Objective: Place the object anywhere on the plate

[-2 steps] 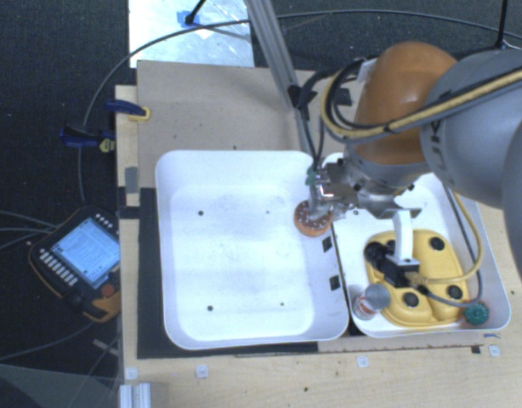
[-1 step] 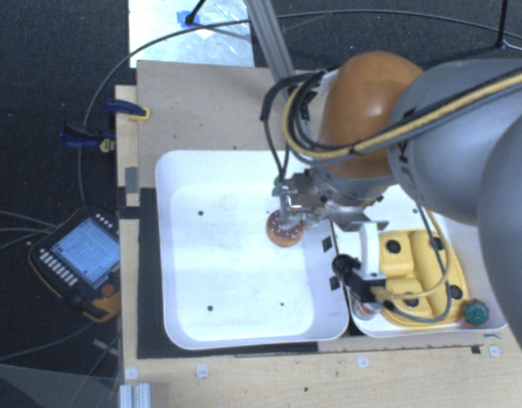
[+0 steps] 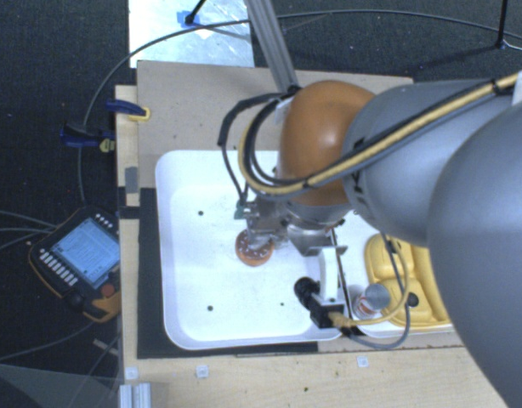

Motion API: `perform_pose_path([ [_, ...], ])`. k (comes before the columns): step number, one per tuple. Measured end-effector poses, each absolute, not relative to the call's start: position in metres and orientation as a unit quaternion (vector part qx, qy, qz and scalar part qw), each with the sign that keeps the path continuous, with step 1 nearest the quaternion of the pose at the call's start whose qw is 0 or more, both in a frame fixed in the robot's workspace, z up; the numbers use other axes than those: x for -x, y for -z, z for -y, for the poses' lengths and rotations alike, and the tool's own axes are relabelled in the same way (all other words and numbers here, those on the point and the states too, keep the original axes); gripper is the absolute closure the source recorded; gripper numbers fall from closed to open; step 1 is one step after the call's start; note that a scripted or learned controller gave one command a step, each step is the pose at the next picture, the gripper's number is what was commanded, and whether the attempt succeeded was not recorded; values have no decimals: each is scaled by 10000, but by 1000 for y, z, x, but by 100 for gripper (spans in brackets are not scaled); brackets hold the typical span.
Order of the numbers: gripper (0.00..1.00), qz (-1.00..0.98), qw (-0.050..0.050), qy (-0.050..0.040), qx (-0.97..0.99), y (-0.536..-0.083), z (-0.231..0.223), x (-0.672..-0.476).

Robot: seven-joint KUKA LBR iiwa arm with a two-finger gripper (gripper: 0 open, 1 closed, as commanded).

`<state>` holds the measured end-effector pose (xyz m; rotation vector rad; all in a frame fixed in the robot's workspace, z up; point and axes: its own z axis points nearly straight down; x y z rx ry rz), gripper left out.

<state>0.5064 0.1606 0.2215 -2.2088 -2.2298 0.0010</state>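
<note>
Camera view: arm comes in from the right, its orange band [image 3: 316, 134] above the left white bin [image 3: 180, 228]. Gripper [image 3: 259, 232] sits low over the middle of that bin, directly above a small round brown object [image 3: 254, 250] lying on the bin floor, toward its right half. Yellow plate [image 3: 405, 279] is in the right bin, mostly covered by the arm. Pendant [image 3: 78, 257] lies off the desk's left edge; its lit screen is unreadable. No legible labels.

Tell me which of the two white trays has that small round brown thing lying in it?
The left white tray. The small round brown object lies on its floor, just under the robot's hand; the right white tray holds a yellow plate instead.
</note>
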Motion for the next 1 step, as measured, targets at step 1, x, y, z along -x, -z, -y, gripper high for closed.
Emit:
perform_pose_path([
  [1,0,7085,4,1,7057,-222,-158,-508],
])
